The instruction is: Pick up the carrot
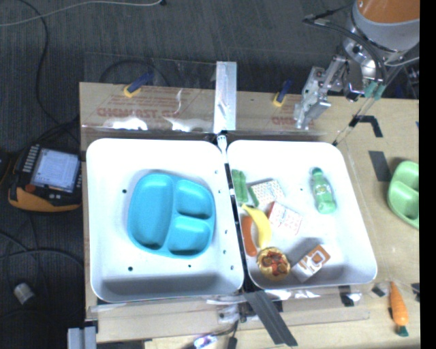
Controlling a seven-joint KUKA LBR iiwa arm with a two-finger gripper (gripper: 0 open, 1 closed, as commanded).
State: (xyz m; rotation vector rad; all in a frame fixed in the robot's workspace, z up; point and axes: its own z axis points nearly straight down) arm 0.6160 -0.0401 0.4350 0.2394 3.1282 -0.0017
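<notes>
End effector [310, 112] hangs above the bench beyond the right white bin's [354, 204] far rim; finger state can't tell. Orange carrot [248, 235] lies along that bin's left wall, touching a yellow banana [259, 223], possibly partly under it.

We see a dark grey carpeted floor [102, 34] with black cables [27, 20] trailing across it. A pale wooden bench [381, 204] stands on it, and a small screened device [51, 174] lies left of the bench.
</notes>
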